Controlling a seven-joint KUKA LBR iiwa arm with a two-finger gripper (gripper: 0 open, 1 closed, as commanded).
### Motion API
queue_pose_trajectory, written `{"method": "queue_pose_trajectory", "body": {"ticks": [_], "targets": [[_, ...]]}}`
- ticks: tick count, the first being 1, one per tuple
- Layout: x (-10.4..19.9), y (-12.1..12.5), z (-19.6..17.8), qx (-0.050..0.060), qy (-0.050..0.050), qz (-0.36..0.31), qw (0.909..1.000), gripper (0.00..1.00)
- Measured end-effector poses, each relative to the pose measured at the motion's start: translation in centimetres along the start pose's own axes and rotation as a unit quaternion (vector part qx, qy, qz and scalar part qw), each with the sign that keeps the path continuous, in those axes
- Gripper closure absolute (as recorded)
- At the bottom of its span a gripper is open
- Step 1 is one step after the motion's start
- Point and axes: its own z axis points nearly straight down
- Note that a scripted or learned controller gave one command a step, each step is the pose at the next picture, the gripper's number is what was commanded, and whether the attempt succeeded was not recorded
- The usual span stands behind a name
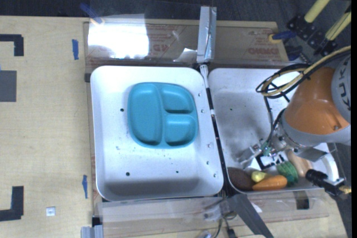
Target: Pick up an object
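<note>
At the bench you watched, nothing had been lifted — every object lay in a bin, so the pick remained to be done. The left bin [106, 120] held a blue divided tray [163, 114] lying flat near its middle. The right bin [234, 97] had a cluster at its near edge: a dark brown piece [241, 178], a small yellow item [258, 176] and an orange carrot [269, 182]. The gripper [262, 152] hung just above them — you could not tell whether its pincer was spread or pressed together.
</note>
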Motion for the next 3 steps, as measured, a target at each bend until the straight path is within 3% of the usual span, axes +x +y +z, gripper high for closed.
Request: {"method": "queue_pose_trajectory", "body": {"ticks": [1, 2, 3], "targets": [[-0.5, -0.7, 0.0, -0.001, -0.001, 0.252, 0.9678, 0.00], [-0.7, -0.6, -1.1, -0.003, -0.003, 0.253, 0.9674, 1.00], [0.7, -0.3, -0.1, 0.000, -0.003, 0.076, 0.9971, 1.00]]}}
